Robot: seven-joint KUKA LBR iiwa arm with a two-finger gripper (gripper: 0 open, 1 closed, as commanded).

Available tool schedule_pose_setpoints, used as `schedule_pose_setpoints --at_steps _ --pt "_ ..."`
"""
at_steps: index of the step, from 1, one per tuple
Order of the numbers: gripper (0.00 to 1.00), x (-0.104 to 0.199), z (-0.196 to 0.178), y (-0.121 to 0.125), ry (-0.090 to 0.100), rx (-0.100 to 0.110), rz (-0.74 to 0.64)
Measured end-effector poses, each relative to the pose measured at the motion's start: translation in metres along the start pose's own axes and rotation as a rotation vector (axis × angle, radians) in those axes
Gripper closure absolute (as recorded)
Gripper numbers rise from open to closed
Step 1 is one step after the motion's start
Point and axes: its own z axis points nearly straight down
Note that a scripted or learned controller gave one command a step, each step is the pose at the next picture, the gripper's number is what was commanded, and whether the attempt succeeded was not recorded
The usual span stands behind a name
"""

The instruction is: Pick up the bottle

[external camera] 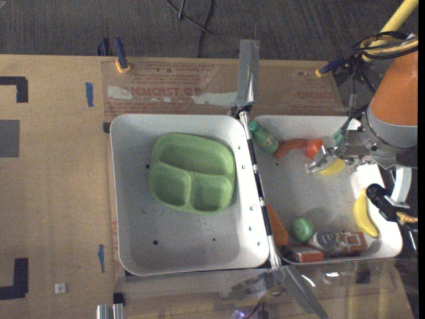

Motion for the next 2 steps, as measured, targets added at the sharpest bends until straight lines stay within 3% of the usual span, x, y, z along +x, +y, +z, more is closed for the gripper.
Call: schedule_pose_setpoints --at_steps 1,2 --pt "0.0 0.0 0.124 -0.029 -0.003 -0.012 -0.254" --pt "0.0 0.019 0.124 -0.062 -0.005 -0.016 -0.144"
